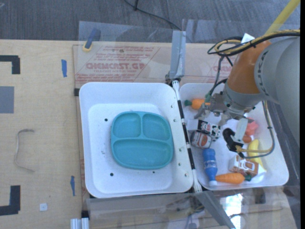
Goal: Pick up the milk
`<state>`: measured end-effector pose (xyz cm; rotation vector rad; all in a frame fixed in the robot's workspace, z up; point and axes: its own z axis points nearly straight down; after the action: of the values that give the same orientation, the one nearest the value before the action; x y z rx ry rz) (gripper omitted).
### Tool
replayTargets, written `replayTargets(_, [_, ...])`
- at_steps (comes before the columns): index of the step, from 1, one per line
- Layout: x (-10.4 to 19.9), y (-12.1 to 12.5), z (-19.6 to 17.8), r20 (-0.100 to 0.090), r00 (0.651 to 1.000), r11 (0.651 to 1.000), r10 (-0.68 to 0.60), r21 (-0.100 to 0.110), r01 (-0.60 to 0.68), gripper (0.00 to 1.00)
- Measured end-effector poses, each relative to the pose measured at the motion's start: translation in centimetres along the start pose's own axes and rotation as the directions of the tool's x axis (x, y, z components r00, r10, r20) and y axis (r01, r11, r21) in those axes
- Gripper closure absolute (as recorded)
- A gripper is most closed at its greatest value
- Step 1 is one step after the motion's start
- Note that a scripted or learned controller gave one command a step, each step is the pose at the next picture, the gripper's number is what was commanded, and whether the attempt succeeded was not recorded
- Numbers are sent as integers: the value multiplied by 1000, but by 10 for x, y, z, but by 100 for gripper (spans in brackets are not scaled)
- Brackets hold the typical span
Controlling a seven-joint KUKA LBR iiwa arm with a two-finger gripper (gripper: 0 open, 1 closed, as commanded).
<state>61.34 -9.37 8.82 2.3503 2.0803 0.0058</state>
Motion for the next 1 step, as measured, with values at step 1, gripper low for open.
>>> replayTargets(1, [-22, -53, -1, 0, 999, 999, 52, -2, -52, 0])
